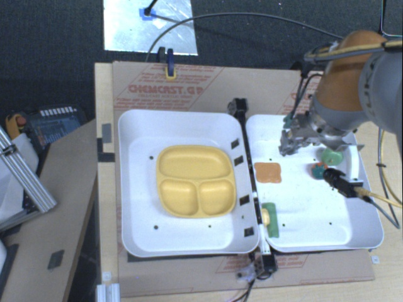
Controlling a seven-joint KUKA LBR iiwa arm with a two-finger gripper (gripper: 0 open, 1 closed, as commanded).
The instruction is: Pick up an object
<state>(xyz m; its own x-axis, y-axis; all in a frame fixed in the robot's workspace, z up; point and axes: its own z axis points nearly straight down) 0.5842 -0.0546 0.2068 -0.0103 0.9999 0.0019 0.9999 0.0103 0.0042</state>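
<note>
We see the bench under even, fairly bright light from above, with both white bins (pixel 189 187) close to washed out. A foil sheet (pixel 150 16) at the top throws back a pale glare. Shadows are soft and short under the arm (pixel 352 74). The picture is slightly grainy and soft, and the dark floor (pixel 44 36) shows little detail.

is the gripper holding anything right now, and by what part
Nothing shows between the fingers of the gripper. It hangs over the right bin, apart from the orange square and the green object.
</note>
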